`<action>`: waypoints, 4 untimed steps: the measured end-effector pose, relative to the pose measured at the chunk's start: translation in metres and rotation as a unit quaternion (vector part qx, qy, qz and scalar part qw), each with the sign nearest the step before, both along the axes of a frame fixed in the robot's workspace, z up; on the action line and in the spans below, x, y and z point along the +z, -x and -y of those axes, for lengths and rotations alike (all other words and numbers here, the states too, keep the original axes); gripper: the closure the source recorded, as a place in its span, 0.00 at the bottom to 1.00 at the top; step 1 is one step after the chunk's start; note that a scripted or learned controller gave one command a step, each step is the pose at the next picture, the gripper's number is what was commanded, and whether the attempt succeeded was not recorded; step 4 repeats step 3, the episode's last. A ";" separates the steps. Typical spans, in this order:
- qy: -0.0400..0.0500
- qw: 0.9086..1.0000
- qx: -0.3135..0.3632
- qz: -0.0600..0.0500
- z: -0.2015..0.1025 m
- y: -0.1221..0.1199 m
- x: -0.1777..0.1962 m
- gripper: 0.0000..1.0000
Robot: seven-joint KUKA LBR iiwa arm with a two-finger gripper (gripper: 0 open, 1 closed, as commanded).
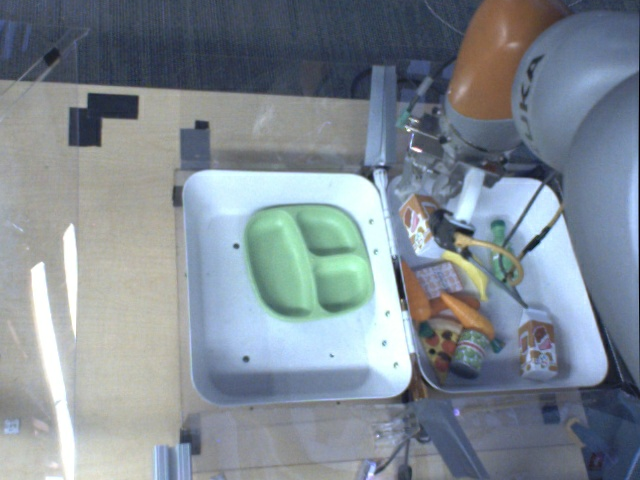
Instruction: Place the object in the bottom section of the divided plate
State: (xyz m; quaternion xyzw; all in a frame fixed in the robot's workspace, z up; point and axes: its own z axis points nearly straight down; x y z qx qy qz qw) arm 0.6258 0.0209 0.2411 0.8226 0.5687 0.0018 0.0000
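- the gripper [437,190] hangs low over the right bin [585,308], apparently to pick from its clutter; whether it is apart or together cannot be told.
- the likely object, a small white-and-orange carton [418,223], sits tilted just beneath it, near a banana [470,268].
- the green divided plate [308,261] waits in the left bin [205,288].

Grey arm [585,88], orange band [495,38] above wrist, rounded glossy casing.
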 end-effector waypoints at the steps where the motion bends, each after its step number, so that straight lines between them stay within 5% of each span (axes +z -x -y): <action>1: 0.001 0.994 0.112 0.001 -0.024 0.009 -0.015 1.00; 2: 0.001 0.984 0.179 0.000 -0.029 -0.017 -0.056 1.00; 3: 0.001 0.984 0.177 0.002 -0.039 0.010 0.053 1.00; 4: 0.001 0.984 0.177 0.002 -0.039 0.010 0.053 1.00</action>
